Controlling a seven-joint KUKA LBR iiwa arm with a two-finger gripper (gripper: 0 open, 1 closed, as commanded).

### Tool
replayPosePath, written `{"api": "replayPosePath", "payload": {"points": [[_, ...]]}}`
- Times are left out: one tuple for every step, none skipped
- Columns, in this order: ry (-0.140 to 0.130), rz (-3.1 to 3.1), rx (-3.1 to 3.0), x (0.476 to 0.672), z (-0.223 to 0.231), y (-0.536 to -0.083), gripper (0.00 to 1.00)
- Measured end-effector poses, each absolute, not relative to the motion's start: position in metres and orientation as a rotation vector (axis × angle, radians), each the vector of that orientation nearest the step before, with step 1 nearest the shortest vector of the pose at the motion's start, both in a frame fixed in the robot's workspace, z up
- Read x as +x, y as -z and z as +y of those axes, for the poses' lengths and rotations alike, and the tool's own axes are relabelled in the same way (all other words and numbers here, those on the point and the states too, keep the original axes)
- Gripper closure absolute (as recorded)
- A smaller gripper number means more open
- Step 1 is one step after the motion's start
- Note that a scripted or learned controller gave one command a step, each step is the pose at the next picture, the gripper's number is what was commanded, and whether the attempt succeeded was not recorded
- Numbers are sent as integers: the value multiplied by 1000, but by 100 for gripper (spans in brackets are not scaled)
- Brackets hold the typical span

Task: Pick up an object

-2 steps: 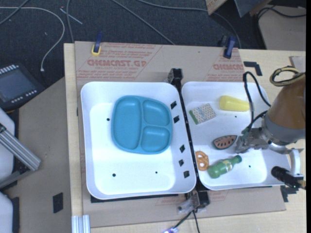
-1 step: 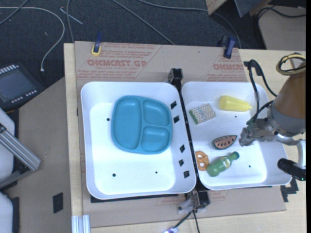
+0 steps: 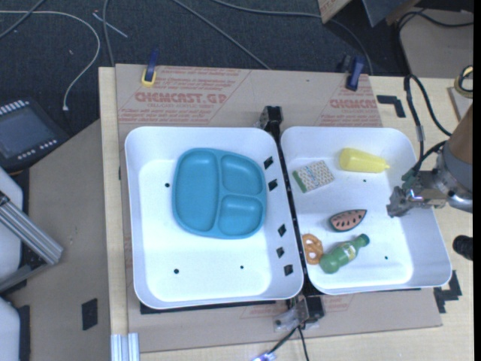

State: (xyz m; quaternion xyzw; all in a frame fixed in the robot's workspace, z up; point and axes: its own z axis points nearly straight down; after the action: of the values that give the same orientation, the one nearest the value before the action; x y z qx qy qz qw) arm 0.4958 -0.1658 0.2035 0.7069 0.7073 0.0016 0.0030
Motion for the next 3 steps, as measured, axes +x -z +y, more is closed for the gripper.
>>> {"api": "replayPosePath", "payload": {"points": [[-5, 2218, 2215, 499, -170, -267, 100], [-2, 2230, 2216, 511, -115, -260, 100], [-2, 2232, 2216, 505, -58, -264, 100]]}}
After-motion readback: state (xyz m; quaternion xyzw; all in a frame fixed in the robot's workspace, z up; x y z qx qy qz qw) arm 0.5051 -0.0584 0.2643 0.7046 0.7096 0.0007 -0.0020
